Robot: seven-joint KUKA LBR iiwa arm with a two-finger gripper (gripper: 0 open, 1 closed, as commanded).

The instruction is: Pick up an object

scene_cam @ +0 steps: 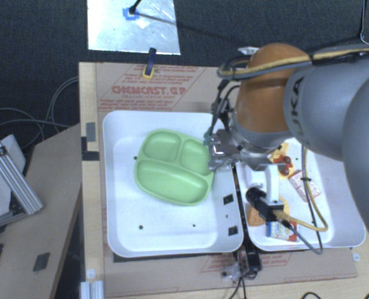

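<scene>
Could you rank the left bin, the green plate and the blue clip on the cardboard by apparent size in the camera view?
1. Left bin
2. Green plate
3. Blue clip, by far the smallest

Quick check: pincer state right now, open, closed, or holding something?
Pincer: cannot be told; it sits at the right edge of the green divided plate in the left bin.
</scene>
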